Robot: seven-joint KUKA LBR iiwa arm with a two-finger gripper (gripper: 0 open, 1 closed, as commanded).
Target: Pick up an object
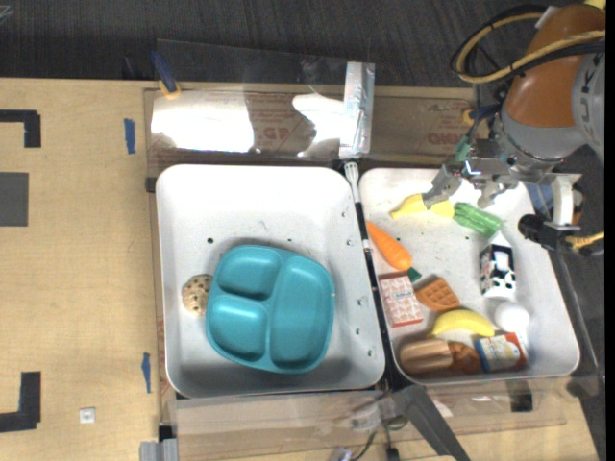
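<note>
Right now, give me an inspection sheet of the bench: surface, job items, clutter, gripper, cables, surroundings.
Surface: two white bins side by side, left bin and right bin, on a wooden bench.
Job's things: right bin holds a toy carrot, green piece, yellow piece, waffle, banana, cow-print bottle, red-white packet, hot dog.
Clutter: left bin holds a teal divided plate and a cookie at its left edge.
Gripper: gripper over the right bin's far end, fingers spread, holding nothing.
Cables: yellow and black cables looped above the arm.
Surroundings: blue tape marks, clear sheet behind the bins.
</note>
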